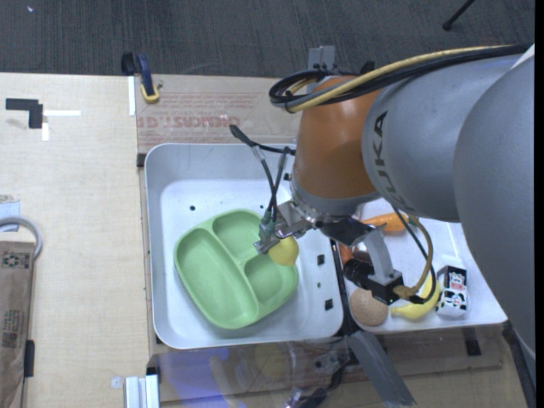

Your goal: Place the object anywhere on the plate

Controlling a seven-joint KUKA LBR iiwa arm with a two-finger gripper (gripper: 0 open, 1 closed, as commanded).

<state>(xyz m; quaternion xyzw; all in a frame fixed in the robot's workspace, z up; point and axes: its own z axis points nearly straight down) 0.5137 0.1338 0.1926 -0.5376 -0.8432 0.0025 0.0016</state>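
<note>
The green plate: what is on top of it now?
A yellow fruit sits at the green plate edge, by the gripper. The arm covers the bin's right part.

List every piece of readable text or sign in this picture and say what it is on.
"KUKA": on the grey robot arm, seen sideways.
Red mirrored lettering on the brown cardboard sheet: too blurred to read.
Recycling-type symbol and print on the brown paper bag: too small to read.
Small black-and-white carton: print unreadable.
</note>
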